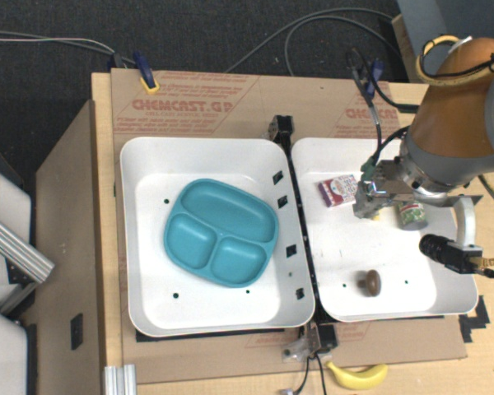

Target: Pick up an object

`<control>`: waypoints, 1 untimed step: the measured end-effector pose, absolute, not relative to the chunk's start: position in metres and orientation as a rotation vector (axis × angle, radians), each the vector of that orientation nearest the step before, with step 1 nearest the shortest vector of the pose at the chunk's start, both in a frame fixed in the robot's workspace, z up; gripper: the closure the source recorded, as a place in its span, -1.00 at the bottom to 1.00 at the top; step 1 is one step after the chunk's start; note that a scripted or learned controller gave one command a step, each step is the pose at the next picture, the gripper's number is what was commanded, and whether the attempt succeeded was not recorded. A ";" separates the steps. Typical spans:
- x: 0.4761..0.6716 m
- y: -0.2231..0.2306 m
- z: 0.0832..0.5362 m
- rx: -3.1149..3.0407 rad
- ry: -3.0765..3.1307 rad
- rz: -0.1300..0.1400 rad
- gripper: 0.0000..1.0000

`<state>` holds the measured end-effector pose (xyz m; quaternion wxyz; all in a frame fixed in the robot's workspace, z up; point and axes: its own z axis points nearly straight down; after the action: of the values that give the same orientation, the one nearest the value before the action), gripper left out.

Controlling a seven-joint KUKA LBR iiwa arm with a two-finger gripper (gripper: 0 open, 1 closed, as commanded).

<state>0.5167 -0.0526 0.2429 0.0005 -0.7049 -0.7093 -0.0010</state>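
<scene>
My gripper (pixel 365 209) hangs over the right bin (pixel 337 295), its metal fingers pointing down just right of a red and white packet (pixel 337 190). A small green and white can (pixel 411 215) lies right of the gripper, partly under the arm. A brown rounded object (pixel 370 282) rests near the bin's front. Nothing shows between the fingers, and their gap is too small to judge.
The left bin (pixel 140 245) holds a teal divided plate (pixel 221 232). Black clips run along the divider between the bins. A yellow banana (pixel 358 376) lies on the bench below the right bin. Cables cross the back and right side.
</scene>
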 end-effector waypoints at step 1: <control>0.523 -0.005 0.247 -2.214 -2.228 -0.003 1.00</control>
<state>0.5226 -0.0046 0.2471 0.0002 -0.7048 -0.7094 -0.0011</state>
